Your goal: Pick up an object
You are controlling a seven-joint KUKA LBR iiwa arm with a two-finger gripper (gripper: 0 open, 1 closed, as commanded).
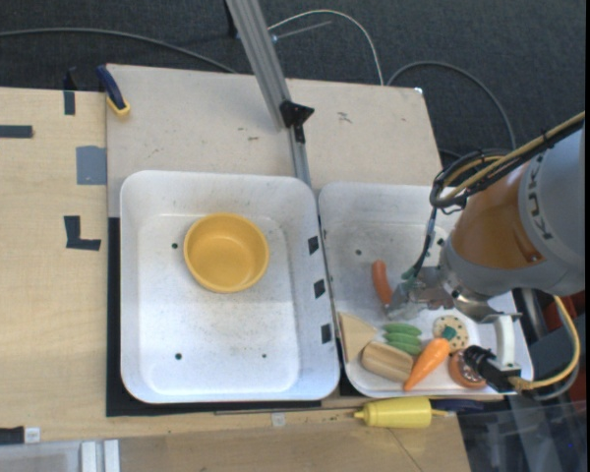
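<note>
- The gripper (401, 301) is seen low inside the right bin (374, 214), near its middle, below the orange band of the arm (506, 229).
- How far the gripper is open cannot be told, and no object can be made out in it.
- An orange-red sausage-shaped piece (382, 281) is found just beside the gripper, on its left, lying on the bin floor.
- A green pea pod (404, 337) is placed just below the gripper, and under it a tan wooden roll (385, 361) is laid.
- An orange carrot (428, 360) is leaned at a slant beside the roll, near the front wall of the bin.
- A small round patterned piece (451, 330) and a brown round piece (466, 370) are seen at the right of the carrot.
- In the left bin (138, 264) a yellow bowl (226, 252) is set upright, well apart from the gripper.
- A yellow object (398, 414) is laid on the tabletop (39, 264) in front of the right bin.
</note>
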